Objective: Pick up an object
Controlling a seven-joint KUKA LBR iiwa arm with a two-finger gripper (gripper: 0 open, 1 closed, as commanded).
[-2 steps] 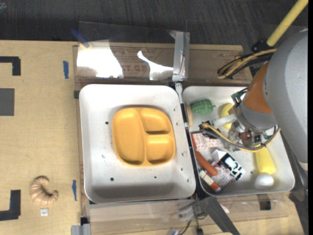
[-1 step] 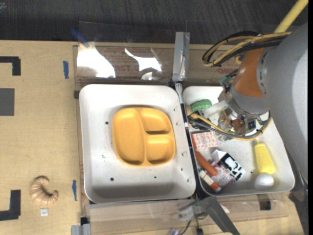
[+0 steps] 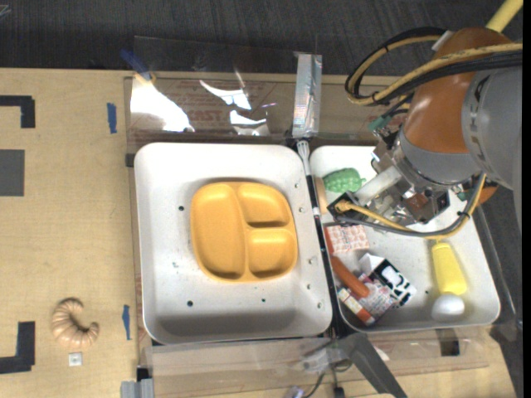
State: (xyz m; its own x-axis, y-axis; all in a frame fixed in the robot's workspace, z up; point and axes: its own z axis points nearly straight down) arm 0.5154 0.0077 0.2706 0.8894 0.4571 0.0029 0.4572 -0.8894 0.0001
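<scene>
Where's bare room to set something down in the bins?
Left bin: bare white floor all round the yellow tray, widest along the front. Right bin: crowded, with the arm, green toy, packets, yellow bottle.

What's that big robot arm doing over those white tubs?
The grey and orange robot arm is reaching down into the right bin, trying to pick something up. That bin holds a green toy, a yellow bottle, a carrot and some packets. The left bin has a yellow divided plate. Nothing looks lifted yet.
</scene>
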